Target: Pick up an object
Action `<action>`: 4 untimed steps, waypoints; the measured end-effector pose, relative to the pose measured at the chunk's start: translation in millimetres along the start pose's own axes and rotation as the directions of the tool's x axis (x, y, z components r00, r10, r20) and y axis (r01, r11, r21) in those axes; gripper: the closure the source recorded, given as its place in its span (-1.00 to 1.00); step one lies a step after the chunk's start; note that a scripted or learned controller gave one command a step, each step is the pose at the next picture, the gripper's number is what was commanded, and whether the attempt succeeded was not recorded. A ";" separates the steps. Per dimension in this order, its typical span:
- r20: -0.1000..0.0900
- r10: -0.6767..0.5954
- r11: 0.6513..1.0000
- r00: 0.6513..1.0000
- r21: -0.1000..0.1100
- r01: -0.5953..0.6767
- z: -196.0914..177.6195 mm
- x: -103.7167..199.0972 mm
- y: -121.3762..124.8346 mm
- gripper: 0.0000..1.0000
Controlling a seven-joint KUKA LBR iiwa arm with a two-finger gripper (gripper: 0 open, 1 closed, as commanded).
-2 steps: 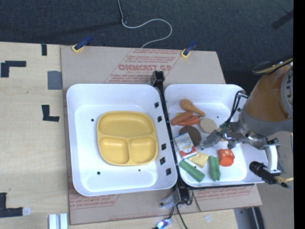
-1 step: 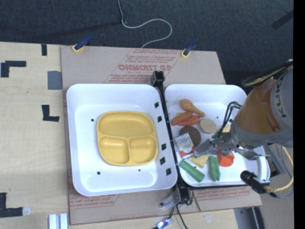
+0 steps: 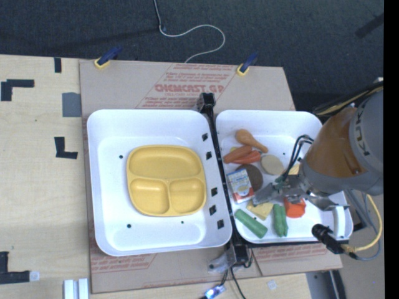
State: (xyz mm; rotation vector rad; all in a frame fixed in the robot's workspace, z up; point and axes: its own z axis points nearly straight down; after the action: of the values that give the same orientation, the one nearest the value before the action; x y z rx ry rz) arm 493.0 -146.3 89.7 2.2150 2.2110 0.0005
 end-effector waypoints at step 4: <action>-0.009 -0.003 1.000 1.000 0.009 0.003 -135.3 0.8 2.4 1.00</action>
State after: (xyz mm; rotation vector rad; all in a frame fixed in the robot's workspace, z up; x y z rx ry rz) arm 494.2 -144.4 224.9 2.2203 2.2238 -0.0004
